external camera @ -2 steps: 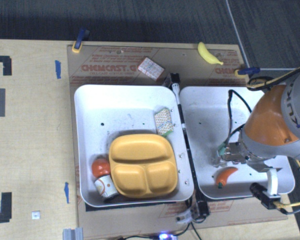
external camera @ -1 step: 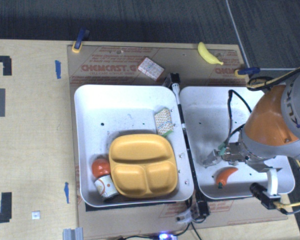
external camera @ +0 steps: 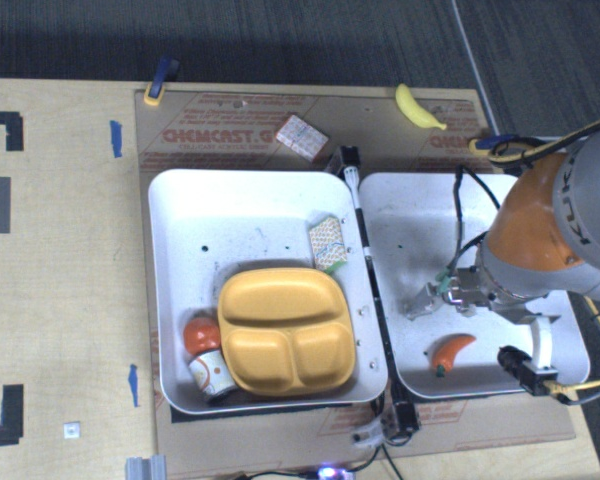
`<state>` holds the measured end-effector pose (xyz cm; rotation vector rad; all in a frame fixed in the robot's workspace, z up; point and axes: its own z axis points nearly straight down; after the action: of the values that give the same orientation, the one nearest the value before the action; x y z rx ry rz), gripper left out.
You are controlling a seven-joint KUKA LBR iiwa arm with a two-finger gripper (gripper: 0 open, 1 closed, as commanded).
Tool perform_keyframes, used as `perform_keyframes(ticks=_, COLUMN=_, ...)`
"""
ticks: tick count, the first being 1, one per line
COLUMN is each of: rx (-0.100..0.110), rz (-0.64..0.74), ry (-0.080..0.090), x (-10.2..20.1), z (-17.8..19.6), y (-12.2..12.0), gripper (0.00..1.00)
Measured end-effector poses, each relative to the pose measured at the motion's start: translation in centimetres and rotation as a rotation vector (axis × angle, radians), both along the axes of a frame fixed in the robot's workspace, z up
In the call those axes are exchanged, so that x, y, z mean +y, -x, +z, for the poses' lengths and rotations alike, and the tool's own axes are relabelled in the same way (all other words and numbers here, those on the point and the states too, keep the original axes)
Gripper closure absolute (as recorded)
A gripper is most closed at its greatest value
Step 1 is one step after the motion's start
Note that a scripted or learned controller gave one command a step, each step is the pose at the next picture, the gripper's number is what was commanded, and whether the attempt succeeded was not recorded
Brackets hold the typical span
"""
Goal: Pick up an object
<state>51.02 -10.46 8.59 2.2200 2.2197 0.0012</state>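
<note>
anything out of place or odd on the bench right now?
Two things lie outside the bins, on the board behind them: a yellow banana near the back right and a small patterned packet behind the left bin. In that bin, the yellow divided tray lies upside down.

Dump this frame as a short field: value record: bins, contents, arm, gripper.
left bin: yellow divided tray; red-and-white ball touching the tray's left edge; small patterned packet near the right wall
right bin: orange carrot-shaped toy near the front
outside bins: banana and small patterned box on the board behind
arm: over the right bin, reaching in from the right
gripper: low over the right bin's floor, behind the carrot toy; nothing seen between its fingers
</note>
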Motion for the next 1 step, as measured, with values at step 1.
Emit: perform_keyframes(ticks=1, rx=-0.002, rz=0.000, ry=-0.001, x=0.57, z=0.01, y=2.93, gripper=0.00)
